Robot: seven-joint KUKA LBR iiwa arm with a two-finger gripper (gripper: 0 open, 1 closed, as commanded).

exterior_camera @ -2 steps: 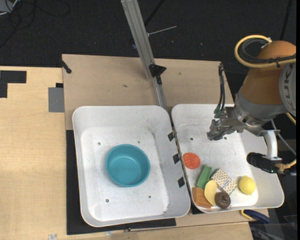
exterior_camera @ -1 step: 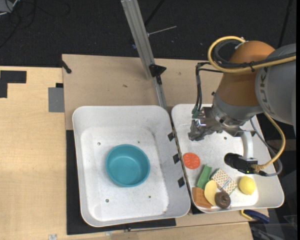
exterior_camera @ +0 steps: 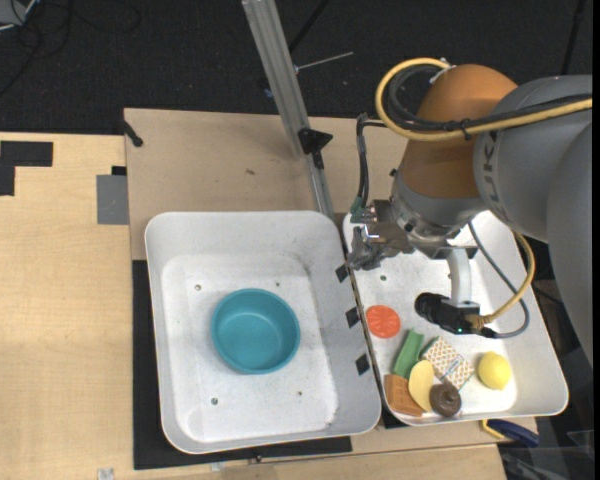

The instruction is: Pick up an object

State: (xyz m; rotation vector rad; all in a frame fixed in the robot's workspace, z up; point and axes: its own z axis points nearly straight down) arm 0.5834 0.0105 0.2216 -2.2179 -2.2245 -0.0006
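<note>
My gripper hangs low over the far left part of the right bin, close to the wall between the bins. I see nothing held in it. Several small things lie in the near part of that bin: an orange-red disc, a green block, a yellow oval piece, a tan piece, a brown ring, a checkered packet and a yellow lemon-like ball. The disc lies a short way nearer than the gripper.
A teal bowl sits in the left bin. A slanted metal rail rises behind the bins. The grey arm with its orange band covers the far right of the right bin.
</note>
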